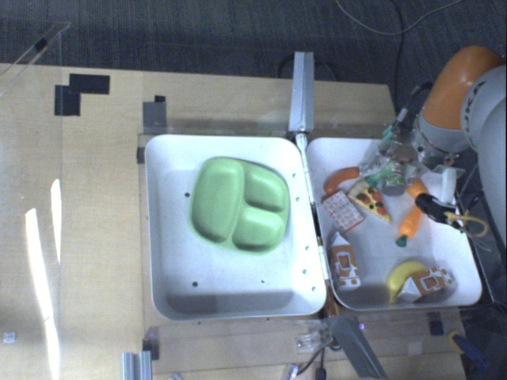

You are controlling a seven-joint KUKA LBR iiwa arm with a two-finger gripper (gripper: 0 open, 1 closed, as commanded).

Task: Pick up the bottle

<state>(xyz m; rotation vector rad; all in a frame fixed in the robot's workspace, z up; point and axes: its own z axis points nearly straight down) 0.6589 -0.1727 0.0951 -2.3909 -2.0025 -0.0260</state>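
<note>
A small clear bottle (386,176) with a greenish part lies at the back of the right bin (467,248), among other items. My gripper (398,146) hangs right over the bottle's far end, at the bin's back edge, under the grey wrist and its orange band (458,85). The gripper's tip blends into the bottle and the clutter, so contact is unclear.
The right bin also holds an orange-red sausage (341,179), a pizza slice (371,201), a checked card (341,210), a carrot (410,220), a banana (404,276) and two small cartons (344,265). A green divided tray (240,203) sits in the left bin (170,283).
</note>
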